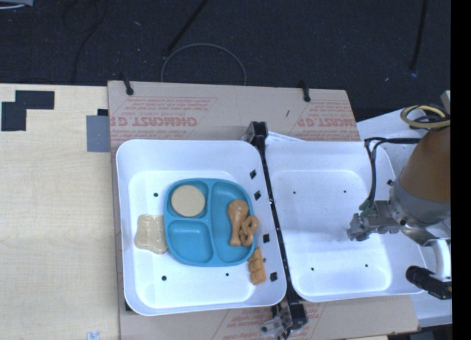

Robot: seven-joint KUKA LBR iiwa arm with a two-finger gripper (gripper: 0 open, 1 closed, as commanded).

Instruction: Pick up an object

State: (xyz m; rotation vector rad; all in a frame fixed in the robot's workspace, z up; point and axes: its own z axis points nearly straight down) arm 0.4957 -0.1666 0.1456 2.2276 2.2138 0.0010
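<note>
A: Camera view, starting with what could be picked: a blue compartment tray (208, 222) lies in the left bin (140, 162), holding a round tan disc (187, 200) and a knobbly tan pretzel-like piece (241, 221).

B: Anything off the tray?

A: A pale toast-shaped slab (151, 233) touches its left edge, and a small brown lumpy piece (256, 266) lies just beside its lower right corner.

B: And the gripper (358, 227)?

A: Over the right bin (331, 184), well apart from all of them. Whether it's open, I cannot tell; nothing seems held.

B: Best approach, then?

A: I'd cross the divider and descend on a loose piece. The slab looks flat and smooth, harder to pinch; the lumpy one offers more purchase.
</note>
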